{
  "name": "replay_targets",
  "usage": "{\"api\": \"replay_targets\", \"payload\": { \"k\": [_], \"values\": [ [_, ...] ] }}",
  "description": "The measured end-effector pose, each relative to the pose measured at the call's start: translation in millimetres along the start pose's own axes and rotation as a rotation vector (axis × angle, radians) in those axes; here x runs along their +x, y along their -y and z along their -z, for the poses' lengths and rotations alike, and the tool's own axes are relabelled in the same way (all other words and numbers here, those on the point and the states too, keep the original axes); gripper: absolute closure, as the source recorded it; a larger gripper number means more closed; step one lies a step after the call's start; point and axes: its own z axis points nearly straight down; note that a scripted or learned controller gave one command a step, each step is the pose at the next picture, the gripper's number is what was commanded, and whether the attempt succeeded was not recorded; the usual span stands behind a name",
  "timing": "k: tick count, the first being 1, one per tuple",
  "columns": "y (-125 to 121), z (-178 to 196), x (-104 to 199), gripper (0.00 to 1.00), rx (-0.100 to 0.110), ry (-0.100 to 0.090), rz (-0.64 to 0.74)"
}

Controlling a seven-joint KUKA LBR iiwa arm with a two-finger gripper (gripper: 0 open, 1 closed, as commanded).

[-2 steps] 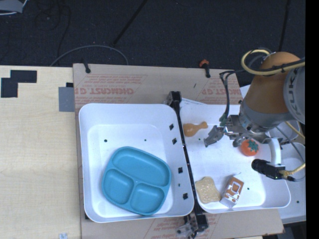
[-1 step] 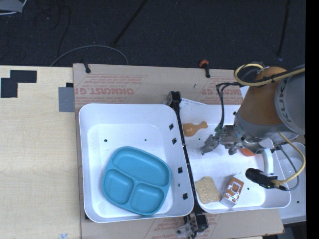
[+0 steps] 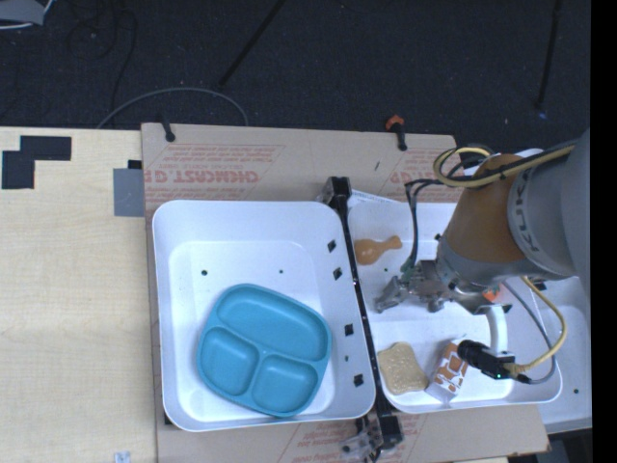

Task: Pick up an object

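Note:
My gripper (image 3: pixel 389 295) reaches in from the right and hangs low over the middle of the right bin (image 3: pixel 569 379), near its left wall. A tan drumstick-shaped toy (image 3: pixel 374 249) lies just beyond it, toward the bin's far side. A beige bread-like slice (image 3: pixel 401 367) rests at the near left corner of the same bin. Beside that slice, a small brown and white carton (image 3: pixel 448 370) lies tilted. I see none of these three between the gripper's tips. The grey arm with its orange band (image 3: pixel 492 225) covers the bin's right part.
The left bin (image 3: pixel 183 258) holds a blue divided plate (image 3: pixel 263 349). A black divider rail (image 3: pixel 349 278) runs between the two bins. Cables (image 3: pixel 535 350) loop off the wrist over the right bin. Cardboard (image 3: pixel 241 167) lies under both bins.

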Motion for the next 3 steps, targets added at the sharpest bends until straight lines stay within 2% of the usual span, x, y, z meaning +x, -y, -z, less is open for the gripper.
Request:
{"api": "replay_targets", "payload": {
  "k": [1, 3],
  "values": [
    [-0.1, 12.3, -1.7, 1.00, -0.001, 0.000, -0.006],
    [-3.2, 95.9, -4.5, 1.00, -0.006, 0.001, 0.000]
  ]
}}
